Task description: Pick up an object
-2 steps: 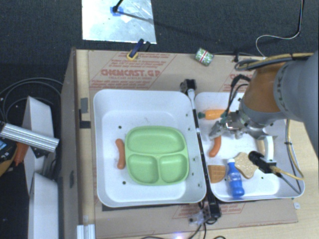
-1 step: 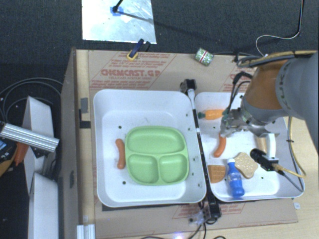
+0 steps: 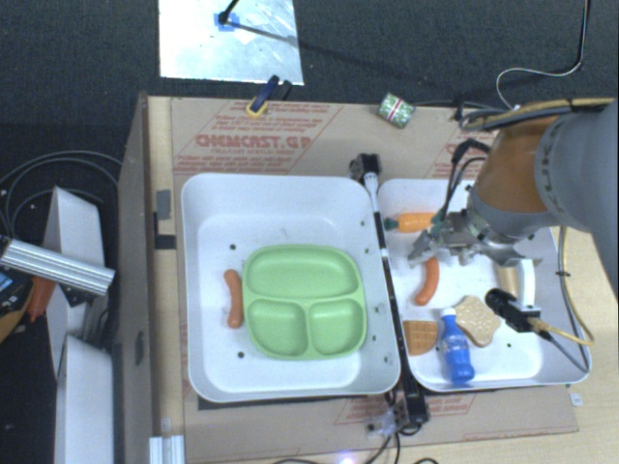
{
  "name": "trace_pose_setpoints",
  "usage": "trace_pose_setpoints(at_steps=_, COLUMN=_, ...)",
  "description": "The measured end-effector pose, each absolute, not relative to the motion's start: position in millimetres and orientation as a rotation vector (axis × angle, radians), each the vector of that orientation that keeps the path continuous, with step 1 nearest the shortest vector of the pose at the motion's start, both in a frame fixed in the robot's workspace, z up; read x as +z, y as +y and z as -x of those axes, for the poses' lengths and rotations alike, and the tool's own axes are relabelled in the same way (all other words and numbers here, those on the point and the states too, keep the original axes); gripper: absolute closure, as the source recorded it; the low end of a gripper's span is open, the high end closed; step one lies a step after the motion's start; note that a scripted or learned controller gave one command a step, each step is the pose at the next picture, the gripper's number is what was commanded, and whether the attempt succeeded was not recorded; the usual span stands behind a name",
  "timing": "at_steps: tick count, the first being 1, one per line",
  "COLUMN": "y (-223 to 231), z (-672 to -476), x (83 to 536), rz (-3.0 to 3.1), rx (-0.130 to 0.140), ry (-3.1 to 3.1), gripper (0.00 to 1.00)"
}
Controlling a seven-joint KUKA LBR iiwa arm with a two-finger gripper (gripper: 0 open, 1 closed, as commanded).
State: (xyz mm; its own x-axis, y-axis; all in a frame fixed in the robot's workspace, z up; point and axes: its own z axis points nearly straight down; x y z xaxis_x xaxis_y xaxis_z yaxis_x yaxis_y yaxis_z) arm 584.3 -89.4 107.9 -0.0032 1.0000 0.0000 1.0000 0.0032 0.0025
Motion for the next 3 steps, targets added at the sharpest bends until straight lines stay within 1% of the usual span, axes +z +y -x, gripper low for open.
trace_pose_setpoints(at_steps=1, y=-83, z=-582.7, x=84, rz=-2.219, rx=0.000, ry=2.224, gripper=0.00)
trace_pose_setpoints(at_steps=2, y=-83, z=-583.6, x=95, rz=-2.217, rx=0.003, ry=2.224, gripper=1.00)
trace_pose_setpoints(at_steps=3, y=-36, z=-566.6, x=250, rz=-2.213, rx=0.007, ry=2.223, gripper=1.00)
